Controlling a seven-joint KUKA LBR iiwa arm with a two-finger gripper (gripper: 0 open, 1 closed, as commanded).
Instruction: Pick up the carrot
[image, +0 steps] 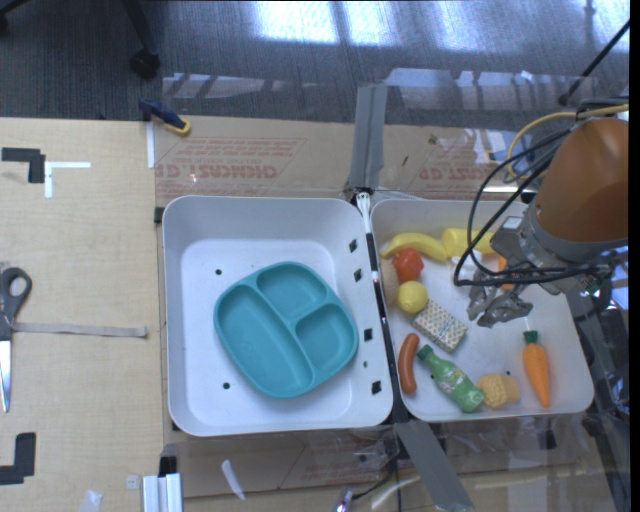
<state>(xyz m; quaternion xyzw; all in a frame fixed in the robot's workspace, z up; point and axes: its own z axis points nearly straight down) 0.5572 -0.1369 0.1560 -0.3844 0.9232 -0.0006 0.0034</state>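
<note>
over the right-hand bin (575, 400) my jaws (497, 305) hang, just above its white floor and toward its middle; whether they are spread or pressed together i cannot tell, since the metal parts blur into one dark cluster, and nothing shows between them. my grey arm (590, 200) with its orange band comes in from the right, with black and yellow cables looping above it.

the carrot (537, 368) lies below and a little to the right of my jaws, near them but apart, orange with a green top, pointing its tip toward the bin's near edge. just to the left of my jaws lies a speckled block (440, 325), and below that a green bottle (450, 378) beside a piece of corn (500, 389) and a red sausage (408, 362). further left sit a lemon (412, 296), a tomato (407, 264) and a banana (415, 244).

well to the left, the other bin (180, 330) holds a teal divided plate (285, 328).

both bins rest on a counter (75, 400) of pale wood, with a clear sheet over cardboard under them. scissors (10, 320) lie far left on the counter, near strips of tape. beyond the counter's far edge is dark grey carpet (250, 45) with patches of light on it.
</note>
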